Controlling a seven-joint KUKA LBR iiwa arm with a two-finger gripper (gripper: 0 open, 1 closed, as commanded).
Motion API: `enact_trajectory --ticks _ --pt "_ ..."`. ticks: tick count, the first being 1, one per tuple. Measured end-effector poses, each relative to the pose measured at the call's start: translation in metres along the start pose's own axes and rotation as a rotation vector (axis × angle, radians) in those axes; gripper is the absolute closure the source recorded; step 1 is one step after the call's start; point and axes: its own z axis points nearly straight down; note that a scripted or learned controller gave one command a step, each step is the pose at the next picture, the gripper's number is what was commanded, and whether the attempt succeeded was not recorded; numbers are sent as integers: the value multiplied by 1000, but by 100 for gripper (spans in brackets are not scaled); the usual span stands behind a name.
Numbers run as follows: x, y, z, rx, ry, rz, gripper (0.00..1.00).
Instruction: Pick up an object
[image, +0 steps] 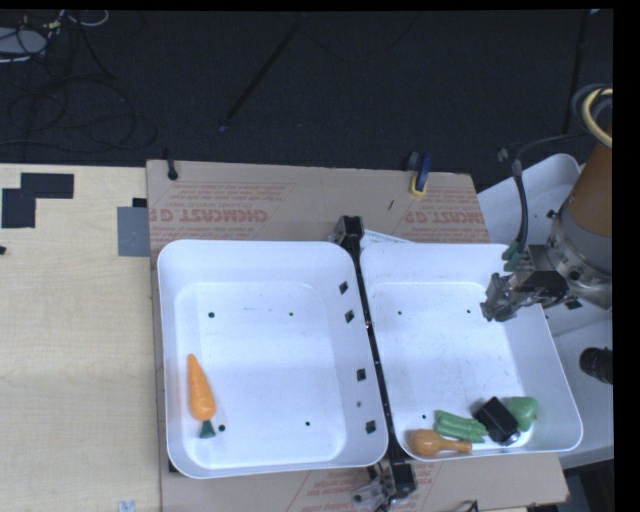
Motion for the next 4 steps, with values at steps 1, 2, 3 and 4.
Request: enact_trajectory --ticks 1,2,3,4 --pt "-52 -27 -25 -5 -3 6 100" --pt "-94 30 80 4 0 3 100" --pt "-30 45 118 3 3 -3 100" --pt "-33 45 116 0 0 1 0"
